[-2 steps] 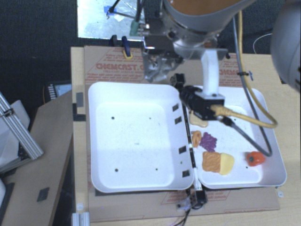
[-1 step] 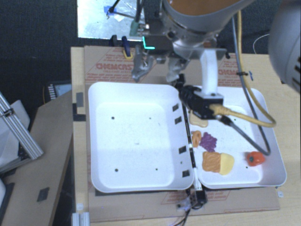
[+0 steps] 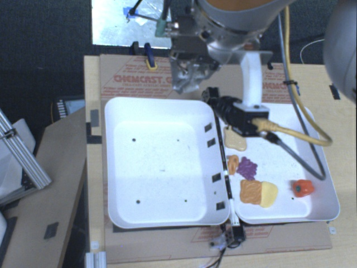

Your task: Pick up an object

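Note:
The right bin (image 3: 323, 205) holds several small toy foods. A beige piece (image 3: 236, 142) lies near its back left. A small orange piece (image 3: 232, 163) and a purple grape bunch (image 3: 247, 168) sit beside the divider. In front of them an orange block (image 3: 250, 191) touches a yellow piece (image 3: 269, 194). A red pepper-like toy (image 3: 303, 188) rests near the right wall. My gripper (image 3: 188, 76) hangs blurred over the back edge of the left bin (image 3: 162, 166), apart from all the toys, and nothing shows in it.
A black unit (image 3: 241, 118) with a yellow cable (image 3: 295, 137) hangs over the back left of the right bin, below a white bracket (image 3: 251, 80). Cardboard (image 3: 134, 77) lies under the bins. An aluminium rail (image 3: 22, 152) stands at the far left.

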You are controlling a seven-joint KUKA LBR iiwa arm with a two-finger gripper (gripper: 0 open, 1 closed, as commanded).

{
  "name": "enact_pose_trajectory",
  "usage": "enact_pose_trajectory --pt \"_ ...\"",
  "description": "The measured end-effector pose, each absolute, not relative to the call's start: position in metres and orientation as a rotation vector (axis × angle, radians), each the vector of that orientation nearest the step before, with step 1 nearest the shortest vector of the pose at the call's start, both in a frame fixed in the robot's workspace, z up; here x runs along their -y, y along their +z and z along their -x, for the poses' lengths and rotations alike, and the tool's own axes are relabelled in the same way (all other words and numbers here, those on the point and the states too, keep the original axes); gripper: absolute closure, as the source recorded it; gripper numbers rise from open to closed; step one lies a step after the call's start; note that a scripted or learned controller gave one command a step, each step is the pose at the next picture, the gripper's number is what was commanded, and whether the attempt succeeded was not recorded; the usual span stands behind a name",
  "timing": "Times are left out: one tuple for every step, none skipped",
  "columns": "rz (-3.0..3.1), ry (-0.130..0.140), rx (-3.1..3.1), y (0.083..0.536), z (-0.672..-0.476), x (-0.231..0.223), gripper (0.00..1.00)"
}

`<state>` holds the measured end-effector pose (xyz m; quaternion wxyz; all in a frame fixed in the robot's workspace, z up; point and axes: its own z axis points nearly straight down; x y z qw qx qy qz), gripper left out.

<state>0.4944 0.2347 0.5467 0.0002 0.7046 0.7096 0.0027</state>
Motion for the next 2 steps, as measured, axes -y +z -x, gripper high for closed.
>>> enact_pose_trajectory --pt "-2.213 0.007 -2.23 0.546 -0.494 -0.235 0.0" --pt "-2.209 0.012 -2.233 0.558 -0.495 -0.235 1.0"
